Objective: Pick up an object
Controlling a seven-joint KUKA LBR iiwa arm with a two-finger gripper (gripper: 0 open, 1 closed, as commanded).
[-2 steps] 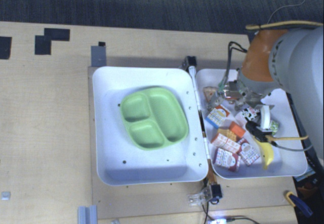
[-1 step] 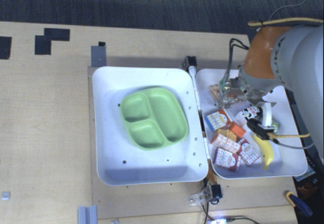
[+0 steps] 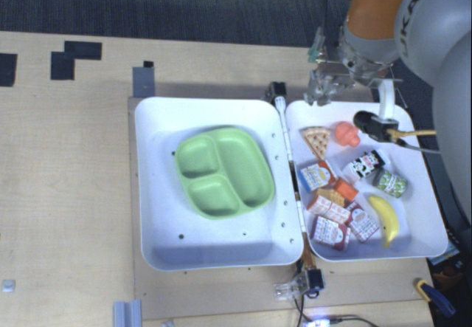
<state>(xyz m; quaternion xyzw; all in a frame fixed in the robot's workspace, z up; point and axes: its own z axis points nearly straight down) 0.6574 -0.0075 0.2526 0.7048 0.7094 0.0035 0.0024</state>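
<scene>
Currently, I am holding my two-finger gripper at the far edge of the right-hand shallow white bin, close to the corner where it is meeting the left-hand shallow white bin.

Jaw state: I cannot tell how far my jaws are standing apart, or whether they are gripping anything.

Candidate objects are all lying in the right-hand bin, nearer the camera than the gripper:
- The tan triangular waffle-patterned wedge is lying closest to the gripper.
- The coral-pink rounded lump is sitting just beside the wedge.
- The black-and-white patterned carton and the green cylindrical can are lying side by side.
- The yellow plastic banana is lying toward the near edge.
- The cluster of small red-and-white cartons is crowding the bin's near left part.

The light-green three-compartment plate is resting in the left-hand bin.
</scene>
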